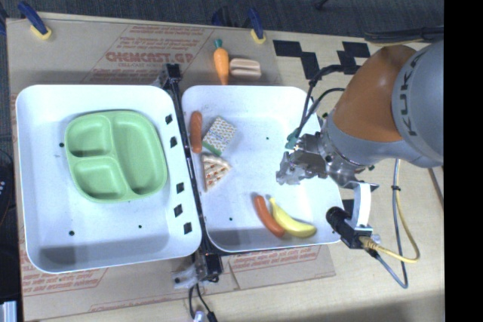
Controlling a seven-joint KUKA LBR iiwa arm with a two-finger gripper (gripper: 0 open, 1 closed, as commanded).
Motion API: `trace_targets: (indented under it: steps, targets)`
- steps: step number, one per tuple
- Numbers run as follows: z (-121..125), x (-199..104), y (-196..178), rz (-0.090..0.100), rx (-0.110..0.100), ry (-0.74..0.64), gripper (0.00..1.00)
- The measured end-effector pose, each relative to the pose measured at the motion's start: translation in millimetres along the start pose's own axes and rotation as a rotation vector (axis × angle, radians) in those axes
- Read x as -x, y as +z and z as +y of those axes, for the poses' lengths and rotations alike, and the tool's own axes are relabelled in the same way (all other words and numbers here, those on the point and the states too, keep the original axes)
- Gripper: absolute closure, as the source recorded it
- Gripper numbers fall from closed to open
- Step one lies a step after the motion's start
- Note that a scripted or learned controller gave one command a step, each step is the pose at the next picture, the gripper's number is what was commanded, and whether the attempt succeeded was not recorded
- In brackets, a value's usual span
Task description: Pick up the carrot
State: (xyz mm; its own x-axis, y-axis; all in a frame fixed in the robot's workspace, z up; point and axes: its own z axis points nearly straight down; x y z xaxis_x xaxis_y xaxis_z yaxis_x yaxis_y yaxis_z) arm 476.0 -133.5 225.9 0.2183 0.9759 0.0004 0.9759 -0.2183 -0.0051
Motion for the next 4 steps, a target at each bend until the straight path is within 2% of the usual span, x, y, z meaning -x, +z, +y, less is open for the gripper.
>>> trace_targets:
  steps: [1, 2, 3, 4]
  targets:
    - [14, 54, -68, -0.001, 0.003, -0.166, 1.00]
    - [22, 73, -153, -0.001, 0.005, -0.069, 1.00]
    - [-1, -1, -87, 0.001, 0.000, 0.326, 1.00]
    - [-1, -1, -87, 0.001, 0.000, 0.326, 0.00]
